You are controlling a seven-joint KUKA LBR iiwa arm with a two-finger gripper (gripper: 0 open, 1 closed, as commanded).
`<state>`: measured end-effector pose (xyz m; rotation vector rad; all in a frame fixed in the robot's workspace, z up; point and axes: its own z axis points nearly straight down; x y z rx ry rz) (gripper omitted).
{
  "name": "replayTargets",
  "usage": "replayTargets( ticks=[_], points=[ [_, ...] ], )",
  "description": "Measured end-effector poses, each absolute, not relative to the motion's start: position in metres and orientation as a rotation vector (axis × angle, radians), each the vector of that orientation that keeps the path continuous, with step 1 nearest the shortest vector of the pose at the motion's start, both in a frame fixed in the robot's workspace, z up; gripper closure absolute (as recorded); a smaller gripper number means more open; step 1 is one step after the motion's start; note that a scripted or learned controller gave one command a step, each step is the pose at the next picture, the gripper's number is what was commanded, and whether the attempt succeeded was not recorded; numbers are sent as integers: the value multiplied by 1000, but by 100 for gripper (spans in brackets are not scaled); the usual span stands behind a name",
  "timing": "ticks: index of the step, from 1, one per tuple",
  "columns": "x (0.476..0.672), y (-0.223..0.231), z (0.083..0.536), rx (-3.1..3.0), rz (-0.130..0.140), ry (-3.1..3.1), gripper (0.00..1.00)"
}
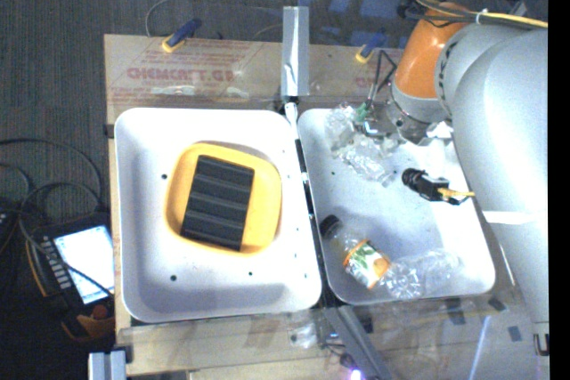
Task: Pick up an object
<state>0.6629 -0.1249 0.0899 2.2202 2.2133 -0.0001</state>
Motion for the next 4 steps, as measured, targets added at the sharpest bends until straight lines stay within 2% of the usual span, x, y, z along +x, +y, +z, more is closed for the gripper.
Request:
replayTargets(
  ticks=[2,3,4],
  points=[
    [639,-164,90,1978,4,2428,0],
    [616,-172,91,1842,6,2530,0],
    [618,-172,104,1839,11,2527,100]
  ],
)
